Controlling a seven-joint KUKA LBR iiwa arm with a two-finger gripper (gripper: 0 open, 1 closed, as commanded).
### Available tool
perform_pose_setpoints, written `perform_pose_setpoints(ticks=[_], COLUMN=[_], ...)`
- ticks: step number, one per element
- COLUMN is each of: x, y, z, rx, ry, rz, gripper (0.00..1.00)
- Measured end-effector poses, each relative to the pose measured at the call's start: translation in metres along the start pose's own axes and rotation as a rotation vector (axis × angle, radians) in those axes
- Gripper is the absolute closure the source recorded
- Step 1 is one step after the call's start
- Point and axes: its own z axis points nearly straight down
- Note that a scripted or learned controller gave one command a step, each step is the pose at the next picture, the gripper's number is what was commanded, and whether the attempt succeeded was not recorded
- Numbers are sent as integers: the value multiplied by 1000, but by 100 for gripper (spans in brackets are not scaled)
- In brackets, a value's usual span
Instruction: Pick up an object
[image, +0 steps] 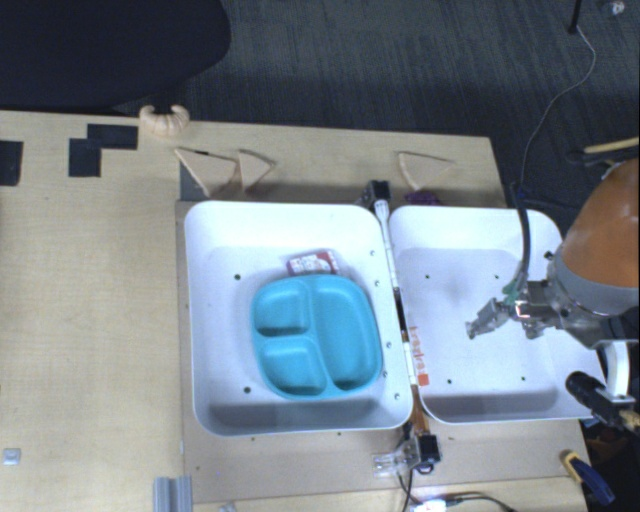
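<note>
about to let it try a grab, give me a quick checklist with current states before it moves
1. Object to pick is in view: ok, blue divided plate lies in the left bin, a small packet at its far edge.
2. Claw over an object: not ok, it is above the right bin.
3. Claw free of load: ok, nothing seen between its tips.
4. Claw opening: cannot tell.
5. Divider between the bins lies across the path: not ok.

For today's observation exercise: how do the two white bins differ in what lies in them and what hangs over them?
The left bin holds a blue divided plate with a small packet at its far edge; the right bin shows neither. The gripper hangs over the right bin, not the left. Both are shallow and white.
</note>
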Motion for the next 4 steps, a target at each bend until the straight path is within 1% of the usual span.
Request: perform_pose_setpoints(ticks=[4], x=[0], y=[0], z=[0], rx=[0], ry=[0], rz=[0], gripper=[0])
